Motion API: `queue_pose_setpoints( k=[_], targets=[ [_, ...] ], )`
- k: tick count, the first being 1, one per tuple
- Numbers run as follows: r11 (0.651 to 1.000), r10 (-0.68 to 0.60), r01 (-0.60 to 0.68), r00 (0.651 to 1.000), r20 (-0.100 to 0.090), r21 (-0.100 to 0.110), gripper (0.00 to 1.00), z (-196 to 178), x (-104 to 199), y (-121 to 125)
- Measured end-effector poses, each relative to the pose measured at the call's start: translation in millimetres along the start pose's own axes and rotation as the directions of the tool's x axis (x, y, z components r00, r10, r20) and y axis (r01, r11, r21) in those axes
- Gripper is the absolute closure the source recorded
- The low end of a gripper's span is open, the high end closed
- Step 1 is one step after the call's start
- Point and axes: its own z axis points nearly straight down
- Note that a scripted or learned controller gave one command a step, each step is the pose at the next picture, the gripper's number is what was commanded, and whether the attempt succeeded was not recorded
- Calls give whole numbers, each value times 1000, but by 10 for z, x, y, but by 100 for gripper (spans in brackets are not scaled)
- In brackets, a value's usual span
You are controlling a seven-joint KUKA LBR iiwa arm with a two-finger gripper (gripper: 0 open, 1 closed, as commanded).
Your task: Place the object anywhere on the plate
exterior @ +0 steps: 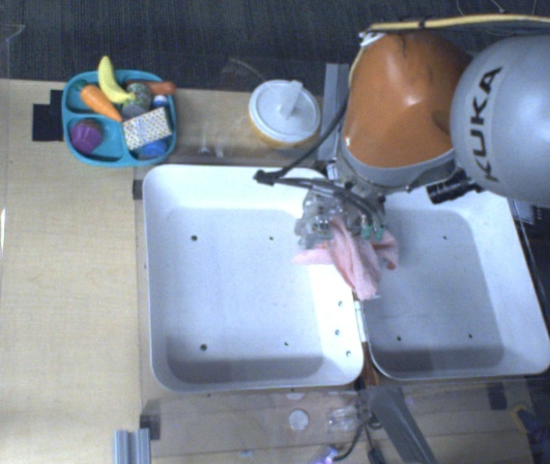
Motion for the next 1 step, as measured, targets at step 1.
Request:
queue_pose_setpoints(
  k=[1],
  targets=[
    [1000, 0, 0, 1000, 0, 0, 0, -2, -1, -1]
  ],
)
